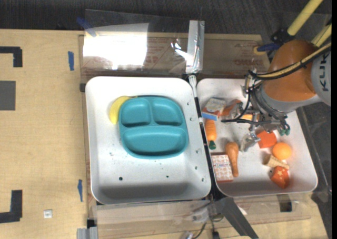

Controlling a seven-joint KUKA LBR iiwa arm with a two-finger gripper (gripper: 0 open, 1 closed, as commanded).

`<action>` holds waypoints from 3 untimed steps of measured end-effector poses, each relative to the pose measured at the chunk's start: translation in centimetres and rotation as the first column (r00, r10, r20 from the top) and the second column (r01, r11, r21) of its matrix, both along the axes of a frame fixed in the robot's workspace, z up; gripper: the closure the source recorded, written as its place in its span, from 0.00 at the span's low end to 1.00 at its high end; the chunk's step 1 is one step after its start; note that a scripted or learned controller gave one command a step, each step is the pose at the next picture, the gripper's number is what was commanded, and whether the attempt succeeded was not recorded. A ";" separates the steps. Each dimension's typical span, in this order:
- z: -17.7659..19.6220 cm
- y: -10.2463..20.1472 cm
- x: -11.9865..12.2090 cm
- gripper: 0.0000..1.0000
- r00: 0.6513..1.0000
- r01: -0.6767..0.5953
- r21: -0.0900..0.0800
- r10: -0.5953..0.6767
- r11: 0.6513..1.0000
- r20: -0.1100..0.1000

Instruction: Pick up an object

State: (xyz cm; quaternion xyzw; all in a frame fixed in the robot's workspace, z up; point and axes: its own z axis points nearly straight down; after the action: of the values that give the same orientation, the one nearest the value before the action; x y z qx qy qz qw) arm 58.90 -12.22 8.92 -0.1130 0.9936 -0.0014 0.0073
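Two white bins side by side on a tabletop (37,127). Left bin (100,172): teal divided tray (152,126) over a yellow item (115,107). Right bin (303,172): gripper (251,139) low among toy foods, beside a carrot (232,156), an orange (283,151) and a small carton (221,167).

Arm enters from the right edge of the frame, upper right quadrant; grey body with the orange band (293,72) facing the camera, yellow and black cables running across it. Wrist points down and toward frame left, ending in a dark, cable-cluttered head. Gripper (251,139) sits right of centre, slightly below mid-height; its metal tip is small and partly hidden by the wrist.
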 end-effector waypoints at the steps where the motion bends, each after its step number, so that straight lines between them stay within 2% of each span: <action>1: 0.0 1.1 -9.2 0.00 1.000 -0.001 0.001 0.001 1.000 -0.003; 2: 0.0 1.1 -8.5 0.00 0.998 -0.065 -0.003 0.065 0.998 -0.002; 3: 3.5 -3.3 -6.5 0.00 0.963 -0.270 -0.002 0.270 0.963 -0.005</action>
State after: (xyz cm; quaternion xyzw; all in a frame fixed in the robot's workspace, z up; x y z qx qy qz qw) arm 52.41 -15.52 12.38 -0.2476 0.9688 -0.0016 0.0047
